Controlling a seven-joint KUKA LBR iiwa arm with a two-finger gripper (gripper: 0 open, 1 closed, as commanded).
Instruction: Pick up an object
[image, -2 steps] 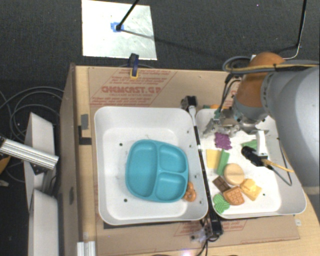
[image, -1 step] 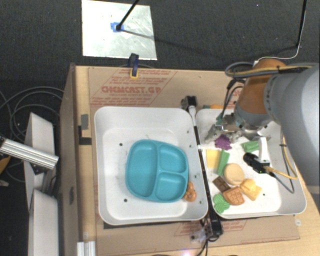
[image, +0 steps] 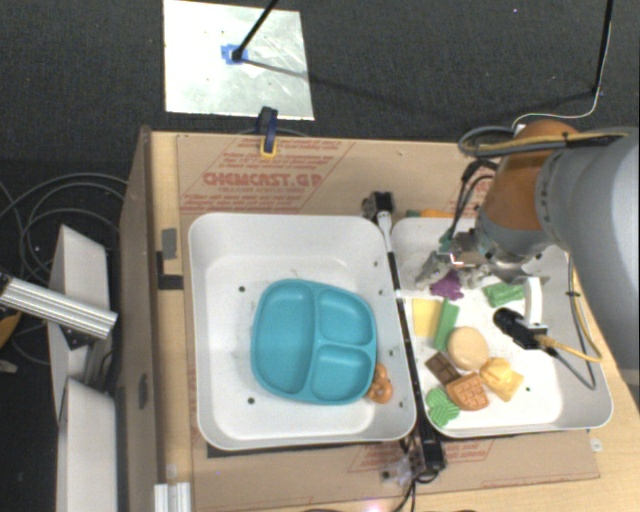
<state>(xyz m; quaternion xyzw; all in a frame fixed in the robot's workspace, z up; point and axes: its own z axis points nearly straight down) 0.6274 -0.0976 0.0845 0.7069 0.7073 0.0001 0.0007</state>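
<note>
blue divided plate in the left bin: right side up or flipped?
Right side up. The blue plate lies flat in the left bin, its three compartments facing the camera, nothing in them; a small orange item sits at its right edge.

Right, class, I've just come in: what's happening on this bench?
A grey robot arm reaches from the right over the right bin, its gripper low above a purple toy near the bin's back. That bin holds a heap of toy food: a yellow block, a green piece, a tan bun. Nothing looks lifted yet. The left bin holds a blue tray.
</note>
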